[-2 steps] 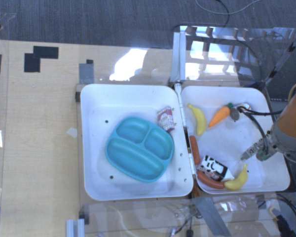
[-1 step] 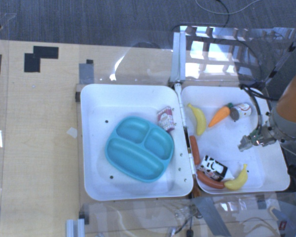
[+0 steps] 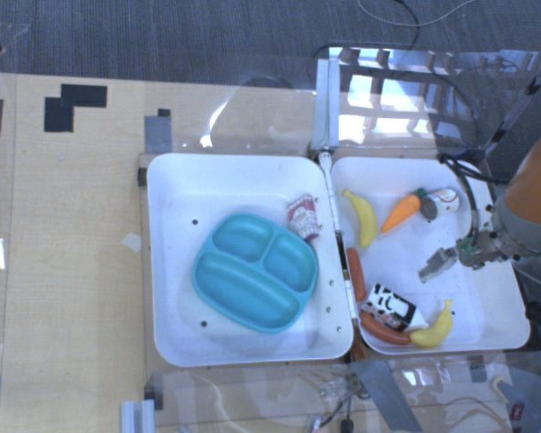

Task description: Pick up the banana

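Two yellow bananas lie in the right bin (image 3: 509, 327). One banana (image 3: 363, 217) rests near the bin's left wall, next to an orange carrot (image 3: 401, 212). The other banana (image 3: 435, 326) curves along the front edge, beside a black-and-white packet (image 3: 393, 306). My gripper (image 3: 437, 264) hangs over the middle of the right bin, between the two bananas and apart from both. It sits up and right of the front banana and holds nothing that I can see. The arm reaches in from the right.
A small white and red bottle (image 3: 443, 200) lies by the carrot's leafy end. Two red sausages (image 3: 354, 273) (image 3: 383, 331) lie along the right bin's left and front sides. The left bin (image 3: 176, 242) holds a blue divided plate (image 3: 255, 271) and a small red packet (image 3: 303, 216).
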`<state>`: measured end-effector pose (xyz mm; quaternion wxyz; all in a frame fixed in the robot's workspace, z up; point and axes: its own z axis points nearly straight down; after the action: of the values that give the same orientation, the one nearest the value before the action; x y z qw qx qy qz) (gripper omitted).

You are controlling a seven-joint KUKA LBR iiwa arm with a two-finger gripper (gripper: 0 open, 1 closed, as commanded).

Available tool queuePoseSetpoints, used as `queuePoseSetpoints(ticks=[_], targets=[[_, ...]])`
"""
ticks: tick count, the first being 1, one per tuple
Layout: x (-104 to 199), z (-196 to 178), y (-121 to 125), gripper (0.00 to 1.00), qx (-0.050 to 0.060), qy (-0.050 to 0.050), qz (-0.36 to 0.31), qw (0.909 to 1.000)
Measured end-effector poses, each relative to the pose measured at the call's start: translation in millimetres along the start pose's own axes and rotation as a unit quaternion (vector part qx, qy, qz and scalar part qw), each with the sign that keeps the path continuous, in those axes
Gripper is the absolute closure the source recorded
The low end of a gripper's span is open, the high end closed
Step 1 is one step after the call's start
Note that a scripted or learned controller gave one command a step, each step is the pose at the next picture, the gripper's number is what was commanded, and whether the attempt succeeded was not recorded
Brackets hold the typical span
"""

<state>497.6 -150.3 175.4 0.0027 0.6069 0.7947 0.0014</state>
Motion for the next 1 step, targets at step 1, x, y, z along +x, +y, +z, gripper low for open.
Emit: queuePoseSetpoints(ticks=[1], targets=[[-25.6, 86.2, -14.5, 0.0, -0.003, -0.002, 0.02, 0.9998]])
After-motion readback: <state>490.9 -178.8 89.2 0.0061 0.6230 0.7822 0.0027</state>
